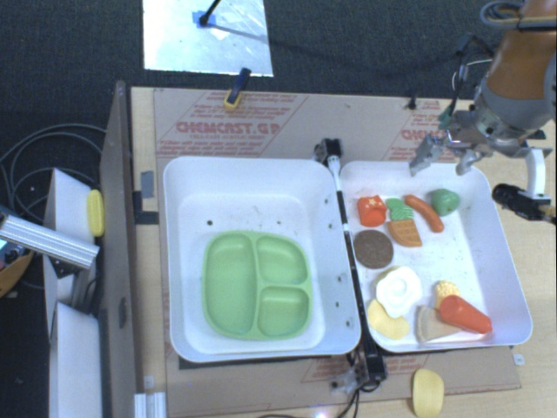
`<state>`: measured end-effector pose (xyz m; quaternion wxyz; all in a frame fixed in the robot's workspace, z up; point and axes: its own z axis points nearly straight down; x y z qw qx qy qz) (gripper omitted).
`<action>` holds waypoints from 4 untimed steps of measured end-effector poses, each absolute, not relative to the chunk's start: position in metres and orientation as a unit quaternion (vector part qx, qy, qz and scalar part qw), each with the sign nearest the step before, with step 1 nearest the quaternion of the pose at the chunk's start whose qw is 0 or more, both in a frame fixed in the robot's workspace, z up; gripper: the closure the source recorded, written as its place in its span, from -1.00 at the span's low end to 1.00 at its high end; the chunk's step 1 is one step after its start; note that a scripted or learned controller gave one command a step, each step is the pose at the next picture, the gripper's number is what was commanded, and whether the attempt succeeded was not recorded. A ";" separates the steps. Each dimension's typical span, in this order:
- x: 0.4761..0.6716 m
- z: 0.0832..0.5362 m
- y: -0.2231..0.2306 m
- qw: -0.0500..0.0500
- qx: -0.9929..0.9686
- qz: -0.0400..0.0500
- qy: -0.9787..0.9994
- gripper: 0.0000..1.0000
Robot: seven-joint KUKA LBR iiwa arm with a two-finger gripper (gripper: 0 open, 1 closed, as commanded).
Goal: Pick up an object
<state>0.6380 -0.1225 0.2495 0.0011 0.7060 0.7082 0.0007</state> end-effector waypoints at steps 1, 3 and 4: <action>0.655 0.182 -0.045 0.000 0.704 0.001 0.710 -1.00; 0.616 0.084 -0.088 0.006 0.707 0.003 0.707 -1.00; 0.581 0.084 -0.085 -0.001 0.707 -0.001 0.707 -1.00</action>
